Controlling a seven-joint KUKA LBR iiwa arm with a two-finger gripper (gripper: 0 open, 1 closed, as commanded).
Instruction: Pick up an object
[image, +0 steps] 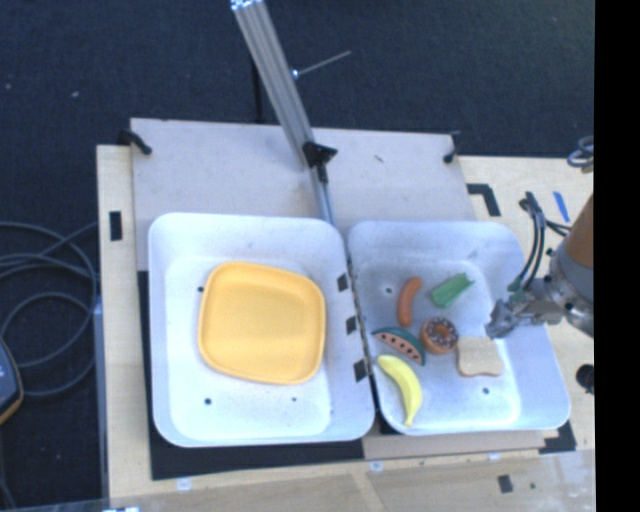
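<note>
The right bin (500, 250) holds several toy foods: a sausage (408, 299), a green piece (452, 290), a round doughnut-like piece (438, 335), a watermelon slice (399, 345), a banana (402, 388) and a slice of bread (479, 357). My gripper (503, 322) hangs over the right side of this bin, just above and right of the bread. Nothing shows between its fingers.
The left bin (170, 300) holds a yellow plate (262, 322). A metal pole (285, 90) slants up from between the bins. Cables (40, 290) lie on the dark floor at the left.
</note>
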